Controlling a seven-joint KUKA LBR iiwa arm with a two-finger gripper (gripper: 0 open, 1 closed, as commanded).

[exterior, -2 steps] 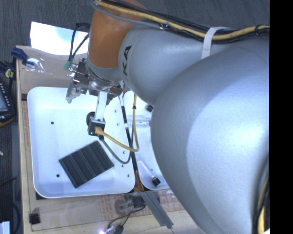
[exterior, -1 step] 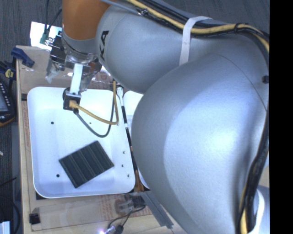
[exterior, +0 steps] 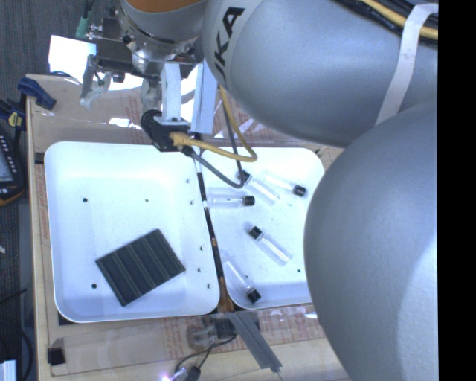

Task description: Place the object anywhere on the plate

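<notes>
Fingers (exterior: 171, 93) of the gripper (exterior: 186, 123) stand apart, two pale bars pointing down the view with a strip of bench showing between them and nothing clamped there. They hang over the far rim of the bins, close to where the two bins meet. Just beside the tips sits a black fitting (exterior: 155, 130), and a yellow cable (exterior: 219, 151) runs from it across the corner of the right bin (exterior: 316, 167). Above the fingers the wrist carries metal brackets, with the orange band (exterior: 160, 4) at the top edge, and the broad grey arm (exterior: 357, 186) covers the right bin's right side.

Four clear vials with black caps lie in the right bin, all on their sides and apart from one another (which of them is meant as the object I cannot tell). One vial (exterior: 230, 199) lies along the near side of the divider, its cap pointing right. A second vial (exterior: 281, 184) lies further right, near the arm. A third vial (exterior: 268, 245) lies slantwise in the middle of the bin. The fourth vial (exterior: 242, 283) rests by the near rim, with its cap toward the viewer.

Across the divider, the left bin (exterior: 56, 223) holds the plate (exterior: 141, 266), a dark grey ribbed slab lying flat and turned at a slant in the near half. Nothing rests on it. A blue clamp (exterior: 36, 93) sits on the bench (exterior: 111, 344) beyond the left bin's far corner.
</notes>
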